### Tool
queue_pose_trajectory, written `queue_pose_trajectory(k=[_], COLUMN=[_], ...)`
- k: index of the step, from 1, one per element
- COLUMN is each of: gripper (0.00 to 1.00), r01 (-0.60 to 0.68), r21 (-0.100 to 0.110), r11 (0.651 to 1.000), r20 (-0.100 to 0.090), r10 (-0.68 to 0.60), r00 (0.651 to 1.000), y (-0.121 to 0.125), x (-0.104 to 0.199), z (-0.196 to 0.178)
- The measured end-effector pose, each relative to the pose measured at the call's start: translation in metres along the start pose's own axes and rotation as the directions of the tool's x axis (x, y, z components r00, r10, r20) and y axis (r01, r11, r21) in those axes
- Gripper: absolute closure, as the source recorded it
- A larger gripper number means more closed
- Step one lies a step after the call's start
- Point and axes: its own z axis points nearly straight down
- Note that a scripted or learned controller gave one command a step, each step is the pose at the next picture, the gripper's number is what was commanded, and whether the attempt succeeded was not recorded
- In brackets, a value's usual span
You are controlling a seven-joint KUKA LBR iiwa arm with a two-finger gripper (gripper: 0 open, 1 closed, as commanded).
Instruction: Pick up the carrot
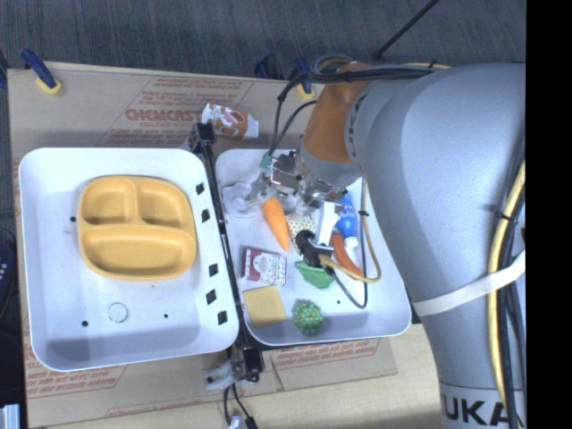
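Where arm [447, 177] overhangs, claw [284, 179] indistinct; carrot [276, 223] beside.

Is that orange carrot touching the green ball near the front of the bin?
Apart. The camera view shows the carrot lying well above the green ball, with bare white bin floor between them.

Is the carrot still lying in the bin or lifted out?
Cannot tell if lifted: the carrot appears over the right bin, just below the tool.
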Motion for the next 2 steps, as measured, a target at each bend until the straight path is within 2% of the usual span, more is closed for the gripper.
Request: queue_pose_trajectory(k=[1, 2], gripper=[1.0, 1.0], r01=[0.003, -0.123], r21=[-0.002, 0.011], r11=[1.0, 0.992], r20=[0.001, 0.002], r10=[-0.003, 0.123], r00=[1.0, 0.992], y=[0.001, -0.064], x=[-0.001, -0.011], z=[-0.011, -0.094])
